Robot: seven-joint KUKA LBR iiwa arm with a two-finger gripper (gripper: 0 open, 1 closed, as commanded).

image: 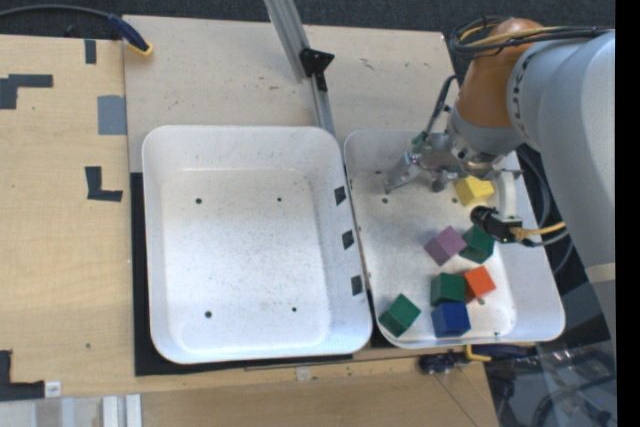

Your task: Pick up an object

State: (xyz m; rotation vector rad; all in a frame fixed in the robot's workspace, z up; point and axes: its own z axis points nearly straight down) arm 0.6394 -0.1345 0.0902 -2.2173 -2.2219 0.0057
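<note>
Seven blocks in right bin (372, 215). Jaws (425, 170) low near far wall, state cannot tell; yellow block (474, 190) just beside. Risk: descent misses, nudges block aside.

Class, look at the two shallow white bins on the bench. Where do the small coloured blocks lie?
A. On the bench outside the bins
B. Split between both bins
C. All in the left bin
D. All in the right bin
D: the small coloured blocks, such as the purple block and the blue block, all lie in the right shallow white bin.
</note>
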